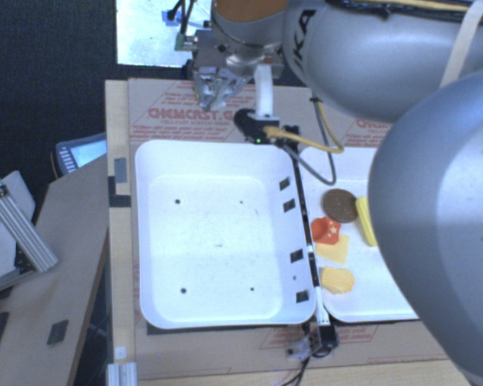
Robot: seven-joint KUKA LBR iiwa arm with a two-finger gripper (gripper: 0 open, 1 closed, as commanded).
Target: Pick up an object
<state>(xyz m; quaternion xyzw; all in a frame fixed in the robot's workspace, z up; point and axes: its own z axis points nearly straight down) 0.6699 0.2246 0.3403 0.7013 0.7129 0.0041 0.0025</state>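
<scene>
— Smooth grey arm casing (435, 215) is seen bulging closest to the lens. How is the gripper (215, 95) set?

— Metal fingers are held above the printed cardboard (177, 115) beyond the left bin (213, 240); spread or pressed cannot be told.

— And the objects?

— In the right bin (362, 300): a flat brown disc (339, 205), a glossy red piece (326, 230), yellow wedges (335, 250) and a yellow strip (364, 219), clustered together.

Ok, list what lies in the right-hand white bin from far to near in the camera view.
Round brown disc → small red piece → pale yellow flat slice → orange-yellow lumpy piece. The yellow strip beside the arm spans several of these, so it is left out.
</scene>
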